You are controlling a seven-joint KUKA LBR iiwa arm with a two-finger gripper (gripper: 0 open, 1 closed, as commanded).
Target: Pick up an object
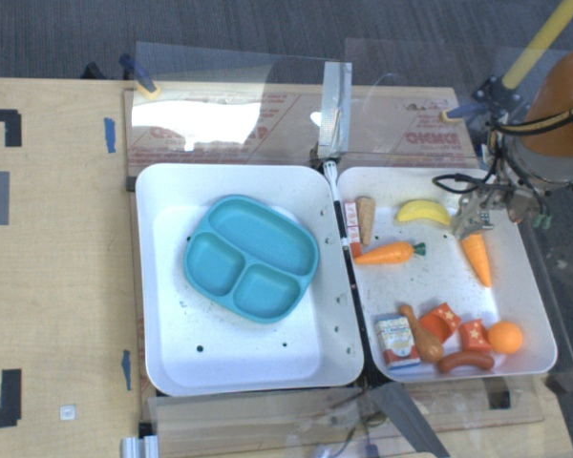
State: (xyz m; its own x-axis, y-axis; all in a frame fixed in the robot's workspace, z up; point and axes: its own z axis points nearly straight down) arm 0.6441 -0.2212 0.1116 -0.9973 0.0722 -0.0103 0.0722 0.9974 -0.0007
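My gripper (471,219) hangs over the far right part of the right bin (533,284). Its tip is just above the upper end of a plain orange carrot (477,260). To its left lies a yellow banana (423,213). Further left are a carrot with a green top (387,253) and a tan bread stick (365,219). Along the bin's near edge lie a small box (397,340), a brown piece (423,333), red pieces (440,320), a sausage (466,361) and an orange (505,337). I see nothing lifted off the bin floor.
The left bin (162,351) holds a blue divided plate (252,258). A clear panel with an upright metal post (335,108) stands behind both bins. The arm's cables (468,181) hang over the right bin's far right corner.
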